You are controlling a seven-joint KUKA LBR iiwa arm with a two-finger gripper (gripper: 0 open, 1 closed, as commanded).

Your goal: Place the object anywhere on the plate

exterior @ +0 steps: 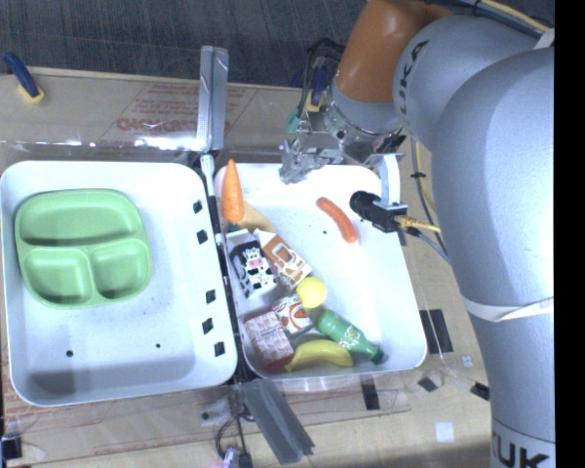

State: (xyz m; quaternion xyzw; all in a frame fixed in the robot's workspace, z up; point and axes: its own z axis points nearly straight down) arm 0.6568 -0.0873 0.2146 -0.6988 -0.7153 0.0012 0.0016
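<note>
A green divided plate (81, 247) lies in the left bin (166, 359). The right bin (395, 291) holds an orange carrot (232, 192), a red sausage (337, 218), a cow-patterned carton (254, 267), a brown-and-white box (285, 259), a yellow lemon (311, 292), a green bottle (349, 335), a banana (319, 355) and a reddish packet (267, 332). My gripper (297, 167) hangs over the right bin's far edge, above and left of the sausage, right of the carrot. Nothing shows between its fingers.
A grey metal divider (212, 105) rises between the bins at the back. A blue clamp (23, 76) sits at the bench's far left corner. The arm's large grey body (487, 164) covers the right side.
</note>
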